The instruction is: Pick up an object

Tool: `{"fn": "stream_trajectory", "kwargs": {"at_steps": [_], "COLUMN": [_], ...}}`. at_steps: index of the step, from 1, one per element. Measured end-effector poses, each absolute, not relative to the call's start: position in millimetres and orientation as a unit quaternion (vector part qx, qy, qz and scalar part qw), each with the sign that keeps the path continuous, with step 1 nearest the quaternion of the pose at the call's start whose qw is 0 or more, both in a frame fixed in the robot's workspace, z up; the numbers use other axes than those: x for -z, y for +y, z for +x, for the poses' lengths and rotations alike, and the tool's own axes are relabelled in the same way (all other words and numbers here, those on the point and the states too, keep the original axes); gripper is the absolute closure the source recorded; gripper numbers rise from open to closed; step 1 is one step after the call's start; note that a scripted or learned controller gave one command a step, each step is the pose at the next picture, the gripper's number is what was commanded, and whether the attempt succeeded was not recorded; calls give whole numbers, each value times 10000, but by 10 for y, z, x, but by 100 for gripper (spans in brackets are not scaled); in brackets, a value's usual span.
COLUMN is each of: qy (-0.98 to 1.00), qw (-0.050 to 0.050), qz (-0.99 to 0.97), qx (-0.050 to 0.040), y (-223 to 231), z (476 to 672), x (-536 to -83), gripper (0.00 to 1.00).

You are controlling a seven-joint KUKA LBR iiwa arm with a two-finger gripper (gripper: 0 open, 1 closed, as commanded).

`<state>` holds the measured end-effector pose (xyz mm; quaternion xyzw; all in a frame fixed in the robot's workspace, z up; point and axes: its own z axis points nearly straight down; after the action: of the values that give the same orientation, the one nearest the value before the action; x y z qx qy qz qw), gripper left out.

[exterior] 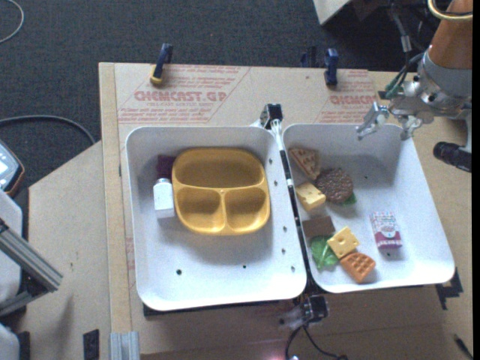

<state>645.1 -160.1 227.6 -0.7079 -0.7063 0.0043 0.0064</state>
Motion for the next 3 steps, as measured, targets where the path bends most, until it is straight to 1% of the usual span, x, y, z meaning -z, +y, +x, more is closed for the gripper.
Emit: {"fn": "stream_trajectory", "kwargs": {"at_steps": [1,2,3], "qy": [-7071,-7073,-7071], "qw": [4,26,31], "qz": [-7071,-7069,-7071], "qx": [-2,-17,-20], "y": [-1599,-1557,-1591], "z": [6478,6430,6442], "x": [-2362,-1921,-1293], "gripper": [0,0,0]}}
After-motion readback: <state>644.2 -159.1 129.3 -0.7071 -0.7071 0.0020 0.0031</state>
